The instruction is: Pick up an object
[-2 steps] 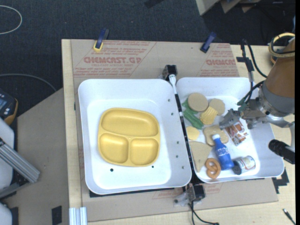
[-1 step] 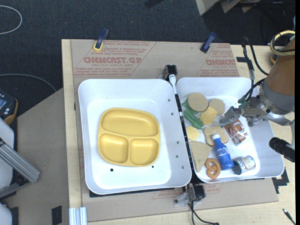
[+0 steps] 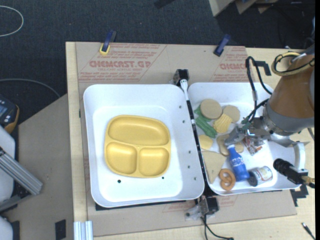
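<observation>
Your gripper [image 3: 243,134] sits low over the right bin [image 3: 220,90], its tip among the toy food just above the blue bottle [image 3: 237,164]. Whether it is wide, narrow or clamped on anything, you cannot tell from this slant — the wrist hides it.

The pickable things are crowded there: a round tan cracker [image 3: 210,108], a corn cob [image 3: 223,124] beside it, a green piece [image 3: 202,121] along the bin's left wall, a pretzel [image 3: 226,179] touching the bottle's lower end, and a small can [image 3: 261,174] just to the bottle's right. The left bin [image 3: 95,104] holds a yellow divided tray [image 3: 137,145].

I'd judge the bottle the nearest target. Centre over its body, align across its narrow width, and descend straight — a drift risks nudging the pretzel or can instead. Confirm it rises before you call it held.
</observation>
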`<state>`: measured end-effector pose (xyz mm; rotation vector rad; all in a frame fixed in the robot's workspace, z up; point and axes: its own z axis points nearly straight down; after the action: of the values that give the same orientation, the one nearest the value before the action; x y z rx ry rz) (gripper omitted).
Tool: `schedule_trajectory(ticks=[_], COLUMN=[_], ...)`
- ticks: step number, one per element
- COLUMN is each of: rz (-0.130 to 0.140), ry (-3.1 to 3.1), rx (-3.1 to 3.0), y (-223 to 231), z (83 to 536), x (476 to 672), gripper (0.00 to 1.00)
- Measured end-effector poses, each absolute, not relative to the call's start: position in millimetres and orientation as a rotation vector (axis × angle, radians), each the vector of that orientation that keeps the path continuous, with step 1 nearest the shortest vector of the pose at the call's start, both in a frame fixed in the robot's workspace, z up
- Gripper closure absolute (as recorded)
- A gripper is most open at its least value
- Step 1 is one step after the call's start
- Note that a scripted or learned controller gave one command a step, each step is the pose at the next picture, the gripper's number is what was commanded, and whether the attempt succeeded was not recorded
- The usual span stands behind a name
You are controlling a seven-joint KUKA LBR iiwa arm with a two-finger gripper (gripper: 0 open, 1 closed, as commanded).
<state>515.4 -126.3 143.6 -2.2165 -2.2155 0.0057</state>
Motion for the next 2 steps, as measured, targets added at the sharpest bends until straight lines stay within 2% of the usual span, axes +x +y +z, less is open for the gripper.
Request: schedule_trajectory(ticks=[1,2], rz=[-0.006,-0.006], ry=[-2.224,-2.225], rx=[-2.221,-2.23], y=[-124.9,-127.4], z=[96.6,108.0], x=[517.8,518.1], gripper=[0.0,1.0])
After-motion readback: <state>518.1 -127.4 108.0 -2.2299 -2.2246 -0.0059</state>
